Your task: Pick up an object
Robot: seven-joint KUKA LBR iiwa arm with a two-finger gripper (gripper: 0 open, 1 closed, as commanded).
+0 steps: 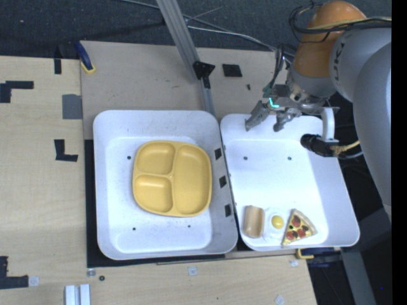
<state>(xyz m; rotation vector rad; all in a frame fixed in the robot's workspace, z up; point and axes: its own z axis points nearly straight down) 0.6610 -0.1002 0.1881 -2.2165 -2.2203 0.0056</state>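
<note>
I noted the tool (267,121) above the far edge of the right bin (273,170), its 2 fingers apart with nothing between them. A bread roll (253,221), a fried egg (276,222) and a pizza slice (297,226) lay along that bin's near edge. The left bin (114,170) carried 1 yellow divided plate (172,178).
</note>
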